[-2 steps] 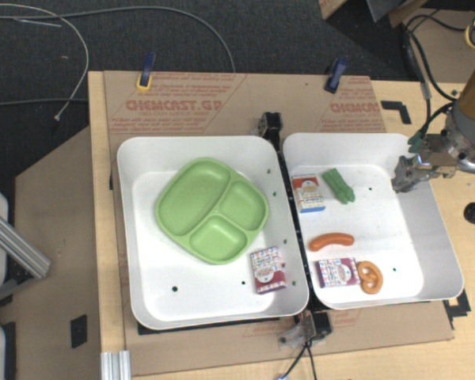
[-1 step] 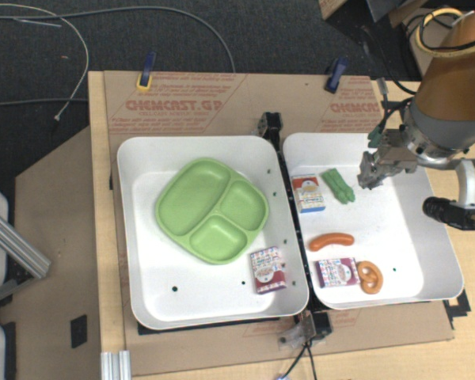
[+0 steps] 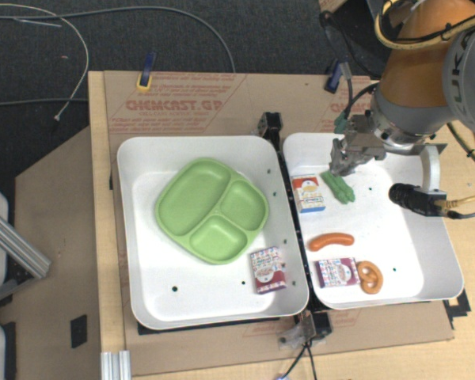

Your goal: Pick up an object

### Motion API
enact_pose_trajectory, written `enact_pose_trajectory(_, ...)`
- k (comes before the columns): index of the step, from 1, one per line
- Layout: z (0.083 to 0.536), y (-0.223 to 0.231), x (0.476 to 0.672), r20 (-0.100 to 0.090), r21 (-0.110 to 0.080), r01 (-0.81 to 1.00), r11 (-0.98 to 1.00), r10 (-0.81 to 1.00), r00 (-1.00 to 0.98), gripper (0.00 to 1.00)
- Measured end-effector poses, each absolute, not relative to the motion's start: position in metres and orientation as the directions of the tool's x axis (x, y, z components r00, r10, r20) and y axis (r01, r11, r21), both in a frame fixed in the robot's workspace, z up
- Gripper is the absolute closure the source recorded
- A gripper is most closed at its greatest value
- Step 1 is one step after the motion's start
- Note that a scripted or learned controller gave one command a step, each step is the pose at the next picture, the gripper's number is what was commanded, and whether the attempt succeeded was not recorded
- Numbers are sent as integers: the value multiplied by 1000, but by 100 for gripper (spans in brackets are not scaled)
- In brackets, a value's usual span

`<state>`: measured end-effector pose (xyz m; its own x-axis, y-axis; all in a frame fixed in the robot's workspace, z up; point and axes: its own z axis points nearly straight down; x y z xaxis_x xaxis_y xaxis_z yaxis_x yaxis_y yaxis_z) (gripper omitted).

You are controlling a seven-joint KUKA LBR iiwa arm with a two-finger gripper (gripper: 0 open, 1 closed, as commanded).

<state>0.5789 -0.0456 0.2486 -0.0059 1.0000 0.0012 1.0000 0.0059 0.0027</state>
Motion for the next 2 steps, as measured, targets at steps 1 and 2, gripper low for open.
enact_pose_trajectory(1,247,1,609,2,3,1000,6,1000,-6,100)
enact_pose_trajectory(2,248,49,623,2,2,1000,6,1000,-6,100)
